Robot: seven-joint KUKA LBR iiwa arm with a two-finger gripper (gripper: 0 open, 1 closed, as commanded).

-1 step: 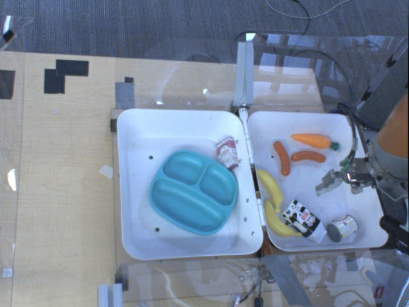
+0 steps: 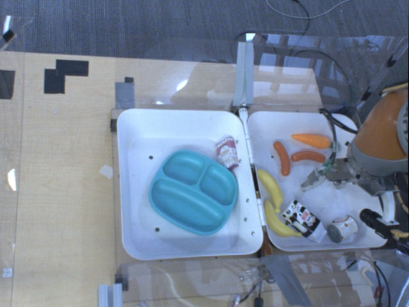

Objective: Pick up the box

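Desk [image 2: 64,190]: pale wood-grain top, black tape patches at the far left. Two shallow white bins, glossy moulded plastic with rounded corners, side by side.

Left bin [image 2: 137,235]: a turquoise divided plate [image 2: 193,191], smooth plastic, rounded-square, three compartments, set at a tilt. Just beyond its far right corner, a small crinkled red-and-white packet [image 2: 227,152] against the bin's right wall.

Right bin [image 2: 265,130]: a curved yellow banana [image 2: 272,200] along the left wall. Two reddish sausages [image 2: 282,158] and an orange carrot [image 2: 311,140] toward the far side. The box [image 2: 300,219], small and rectangular with a black-and-white print, lies near the front of this bin, touching the banana's lower end. Just right of it, a short grey can [image 2: 342,229] on its side.

Tool [image 2: 314,178]: metal fingers point left over the bin floor, between the sausages and the box, apart from the box. Fingers too small and blurred; cannot tell whether released or clenched. The grey arm with its orange band [image 2: 383,130] is cut off by the right edge.
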